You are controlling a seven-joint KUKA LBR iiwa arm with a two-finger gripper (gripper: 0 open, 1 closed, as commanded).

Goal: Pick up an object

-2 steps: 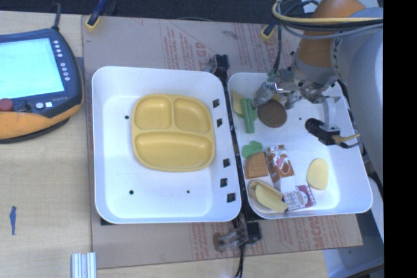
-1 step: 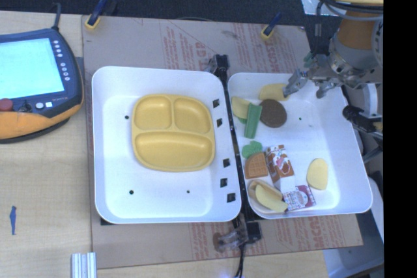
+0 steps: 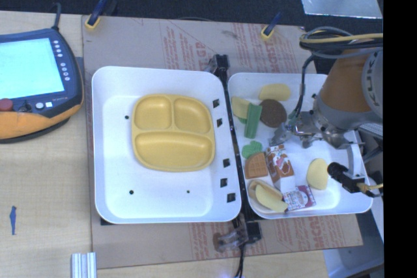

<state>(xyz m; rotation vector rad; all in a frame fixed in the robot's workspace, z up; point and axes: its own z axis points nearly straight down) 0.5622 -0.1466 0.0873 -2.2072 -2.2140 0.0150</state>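
Note:
The right bin (image 3: 339, 205) holds several small items. Along its far side lie a yellow oval piece (image 3: 275, 92), a brown round piece (image 3: 272, 112) and a green bar (image 3: 253, 120). Nearer are a small green piece (image 3: 252, 150), a brown cracker (image 3: 256, 166), a red and white packet (image 3: 280, 163), a yellow lemon-like piece (image 3: 317, 174), a banana-like piece (image 3: 268, 196) and a pink packet (image 3: 300, 197). My gripper (image 3: 285, 134) hangs low over the middle of this bin, just right of the green bar and below the brown round piece. Nothing shows in its grasp.
The left bin (image 3: 111, 159) carries a yellow divided plate (image 3: 174, 132). A teach pendant (image 3: 32, 84) lies on the bench at far left. The arm's grey body with its orange band (image 3: 348, 91) covers the right bin's far right corner. Clamps (image 3: 96, 13) hold the cardboard base.

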